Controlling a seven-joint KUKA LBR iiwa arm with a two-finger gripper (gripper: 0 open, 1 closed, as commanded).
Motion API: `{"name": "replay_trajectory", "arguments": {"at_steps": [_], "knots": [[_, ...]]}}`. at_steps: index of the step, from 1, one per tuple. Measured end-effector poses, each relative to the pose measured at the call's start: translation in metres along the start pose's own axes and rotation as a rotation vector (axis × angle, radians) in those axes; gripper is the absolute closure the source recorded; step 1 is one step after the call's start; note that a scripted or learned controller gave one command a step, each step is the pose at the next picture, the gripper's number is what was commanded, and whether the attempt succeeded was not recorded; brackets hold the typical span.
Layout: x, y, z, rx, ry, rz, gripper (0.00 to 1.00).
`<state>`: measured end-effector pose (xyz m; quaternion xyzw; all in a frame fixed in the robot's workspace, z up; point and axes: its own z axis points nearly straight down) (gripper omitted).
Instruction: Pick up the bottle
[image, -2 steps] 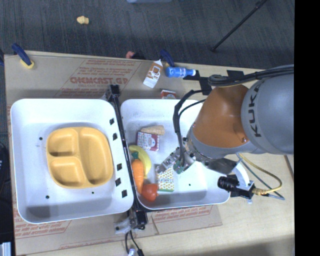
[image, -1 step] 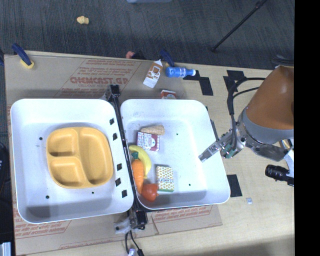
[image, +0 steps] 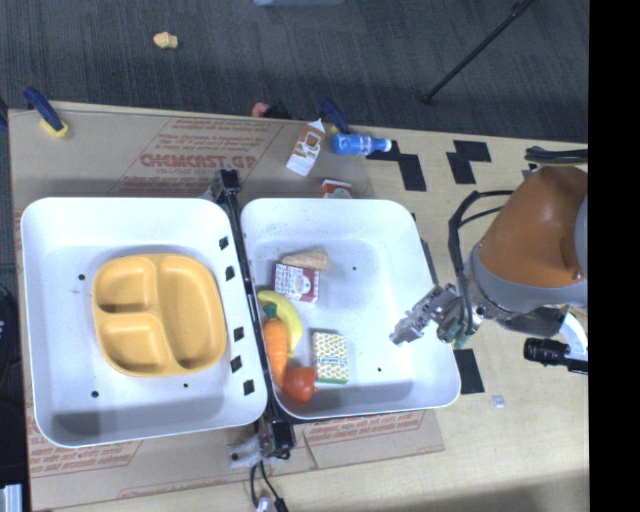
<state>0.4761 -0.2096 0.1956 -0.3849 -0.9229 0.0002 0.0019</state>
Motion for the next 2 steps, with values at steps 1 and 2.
{"name": "replay_trajectory", "arguments": {"at_steps": [1,2], "knots": [[-0.001,-0.001,0.025,0.000,0.000,-0.379,1.00],[-0.004,0.002,-0.031,0.000,-0.006,-0.651,1.00]]}}
